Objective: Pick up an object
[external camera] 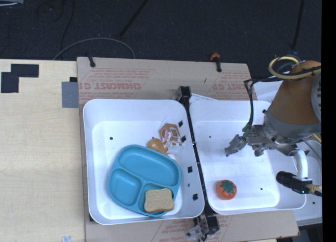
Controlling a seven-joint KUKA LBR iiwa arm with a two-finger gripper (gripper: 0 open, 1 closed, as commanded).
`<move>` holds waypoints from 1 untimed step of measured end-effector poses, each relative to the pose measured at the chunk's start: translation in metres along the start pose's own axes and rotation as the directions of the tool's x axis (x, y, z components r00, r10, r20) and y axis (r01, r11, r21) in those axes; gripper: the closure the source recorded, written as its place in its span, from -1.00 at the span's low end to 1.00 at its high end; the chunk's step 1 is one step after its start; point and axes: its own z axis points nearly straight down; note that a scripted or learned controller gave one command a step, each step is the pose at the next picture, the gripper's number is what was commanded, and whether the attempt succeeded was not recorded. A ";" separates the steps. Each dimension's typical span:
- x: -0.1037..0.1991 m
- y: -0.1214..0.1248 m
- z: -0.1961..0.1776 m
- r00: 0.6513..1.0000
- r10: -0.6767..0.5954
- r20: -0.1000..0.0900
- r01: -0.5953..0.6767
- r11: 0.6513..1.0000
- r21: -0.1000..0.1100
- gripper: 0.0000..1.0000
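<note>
A small orange-red toy tomato (227, 189) with a green top is sitting on the floor of the right bin (265, 200), toward its near edge and left of centre, with bare white floor all around it. Up and to its right, the gripper (234, 147) is hanging over the middle of the same bin, apart from the tomato, its dark metal fingers pointing left; nothing is showing between them, and whether they are spread or closed cannot be told from this angle. Behind it, the grey arm (294, 111) with its orange band is reaching in over the bin's right rim.

Across the black divider (192, 151), the left bin (97, 130) is holding a blue three-compartment plate (142, 175), lying flat toward the near side. A tan slice of toy bread (158, 200) is resting in the plate's near-right compartment. Just beyond the plate's far rim, a small orange piece (156, 145) is lying beside a brown-and-white patterned packet (170, 134), the two close together near the divider. Both bins are sitting on a cardboard sheet (157, 81) laid over the pale bench (37, 151).
</note>
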 end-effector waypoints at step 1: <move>0.000 -0.010 0.050 1.000 0.000 0.000 0.000 1.000 0.000 -1.00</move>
